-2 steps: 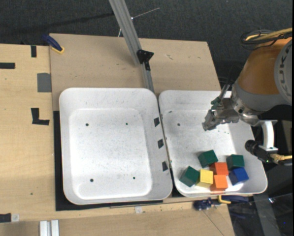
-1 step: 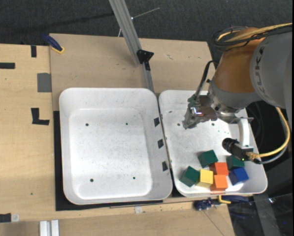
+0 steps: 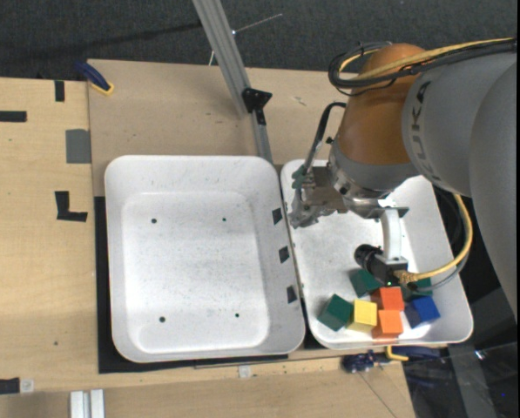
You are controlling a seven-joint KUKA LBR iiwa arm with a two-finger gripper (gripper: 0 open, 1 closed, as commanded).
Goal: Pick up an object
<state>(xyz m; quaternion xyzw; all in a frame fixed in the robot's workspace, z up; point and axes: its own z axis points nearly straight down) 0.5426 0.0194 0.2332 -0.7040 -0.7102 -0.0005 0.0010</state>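
White plastic forms both shallow bins on our table [image 3: 33, 259]: the left bin [image 3: 120, 233] and the right bin [image 3: 447, 320], where all the candidate objects lie. They cluster in its near corner: a dark green block [image 3: 335, 312], a yellow block [image 3: 364, 313], an orange block [image 3: 389, 311], a blue block [image 3: 423, 309] and another dark green piece [image 3: 362, 282] just behind them, most of them touching or nearly so.

Our tool [image 3: 305, 203] sits at the far left part of the right bin, close to the wall shared with the left bin. We see nothing between its fingers, but the wrist and cabling crowd that spot, so we cannot tell whether they are spread or pressed together.

What matters for the coming move is direction: the blocks lie toward the near edge of the bin and somewhat rightward from the tool, well apart from it. We judge the dark green block at the cluster's left end to be the nearest and most exposed pick, since its left side stands free of neighbours.
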